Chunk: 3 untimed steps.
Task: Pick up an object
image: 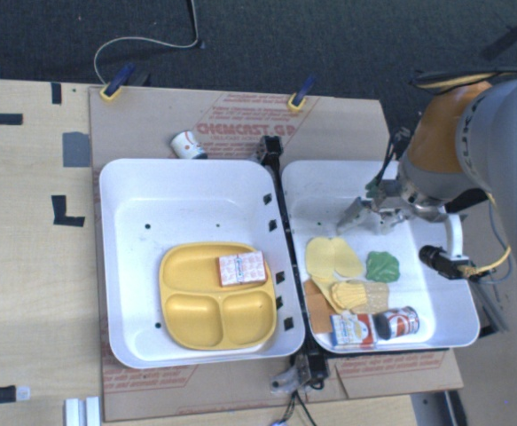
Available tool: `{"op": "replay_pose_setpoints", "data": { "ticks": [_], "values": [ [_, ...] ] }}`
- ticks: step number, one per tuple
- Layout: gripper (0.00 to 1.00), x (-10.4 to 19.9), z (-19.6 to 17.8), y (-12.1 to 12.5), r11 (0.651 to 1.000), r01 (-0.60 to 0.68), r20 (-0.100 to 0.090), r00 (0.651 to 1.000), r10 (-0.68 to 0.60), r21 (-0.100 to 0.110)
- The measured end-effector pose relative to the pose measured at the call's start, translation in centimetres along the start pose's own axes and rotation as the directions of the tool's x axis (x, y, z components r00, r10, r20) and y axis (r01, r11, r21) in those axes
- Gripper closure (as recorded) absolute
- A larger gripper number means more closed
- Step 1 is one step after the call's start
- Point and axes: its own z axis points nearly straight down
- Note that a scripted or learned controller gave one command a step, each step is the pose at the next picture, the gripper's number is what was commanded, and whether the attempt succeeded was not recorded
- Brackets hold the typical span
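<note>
The table (27, 264) carries a cardboard sheet (240, 122) mid-frame. On the sheet, two white bins sit touching: left bin (125, 202), right bin (311, 180). A small cup (187, 145) lies above the left bin.

even bright light, soft shadows inside white bins (116, 193), pic slightly soft, no glare

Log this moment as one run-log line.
phase: reaching | claw: over right bin, nothing visibly held | right bin: green piece, can | left bin: yellow tray
</note>
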Motion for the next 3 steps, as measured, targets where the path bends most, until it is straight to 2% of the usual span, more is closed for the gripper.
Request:
{"op": "replay_pose_setpoints", "data": {
  "ticks": [1,2,3],
  "values": [
    [0.00,-1.7,1.8,-6.9,0.999,-0.005,0.010,1.000,0.006,-0.032],
    [0.00,-0.5,1.9,-11.8,0.999,-0.004,0.013,1.000,0.005,-0.036],
    [0.00,-5.4,-10.9,-12.0,0.999,-0.004,0.015,1.000,0.004,-0.032]
  ]
}}
